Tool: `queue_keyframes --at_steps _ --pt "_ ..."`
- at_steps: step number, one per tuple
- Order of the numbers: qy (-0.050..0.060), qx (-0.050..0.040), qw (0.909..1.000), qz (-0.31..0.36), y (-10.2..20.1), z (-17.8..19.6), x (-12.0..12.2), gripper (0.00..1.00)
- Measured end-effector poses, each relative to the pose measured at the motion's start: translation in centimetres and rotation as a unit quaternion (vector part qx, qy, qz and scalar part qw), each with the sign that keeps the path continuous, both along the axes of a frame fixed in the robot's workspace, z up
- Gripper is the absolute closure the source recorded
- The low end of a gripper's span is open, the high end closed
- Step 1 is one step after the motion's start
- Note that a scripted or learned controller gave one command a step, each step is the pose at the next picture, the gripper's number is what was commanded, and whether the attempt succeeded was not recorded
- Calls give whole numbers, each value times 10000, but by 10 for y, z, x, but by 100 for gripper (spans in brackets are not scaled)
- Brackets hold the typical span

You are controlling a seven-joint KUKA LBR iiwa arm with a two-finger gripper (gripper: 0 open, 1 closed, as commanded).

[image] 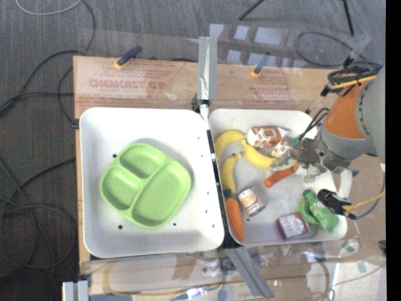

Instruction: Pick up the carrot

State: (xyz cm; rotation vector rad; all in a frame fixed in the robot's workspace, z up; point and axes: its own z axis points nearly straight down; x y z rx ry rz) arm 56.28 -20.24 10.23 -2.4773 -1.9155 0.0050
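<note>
A bench covered with brown board stands on a grey carpeted floor strewn with black cables, and it bears two shallow white bins side by side. The left white bin (94, 187) holds a light green plastic divided plate (146, 185) with three compartments, lying near its middle. The right white bin (326, 234) is crowded: two yellow bananas (233, 157) lie along its left side, a brown and white snack packet (266, 137) sits near the far wall, a small can with an orange label (250, 200) rests near the middle, a dark purple packet (292, 225) lies near the front wall, and a green plastic toy (318, 210) sits in the front right corner. The task's long orange carrot (234, 219) lies against the bin's left wall at the front, just below the bananas and beside the can. A second, smaller orange-red carrot-like piece (279, 176) lies slantwise near the middle. The grey arm with its orange band (343, 119) reaches in from the right, and its gripper (293, 157) is low over that smaller piece, right beside the snack packet; whether it is spread or closed cannot be told from this angle.
</note>
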Motion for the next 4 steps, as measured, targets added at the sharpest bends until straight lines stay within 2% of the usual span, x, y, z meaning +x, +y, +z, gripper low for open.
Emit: queue_keyframes --at_steps 1,2,3,4 --pt "58 -16 10000 2 -1 4 -2 100" --pt "-110 -74 9914 -1302 73 -13 -59 100" --pt "-29 -42 9539 -3002 74 -15 -26 100" --pt "25 -89 9333 -3591 125 100 -32 100"
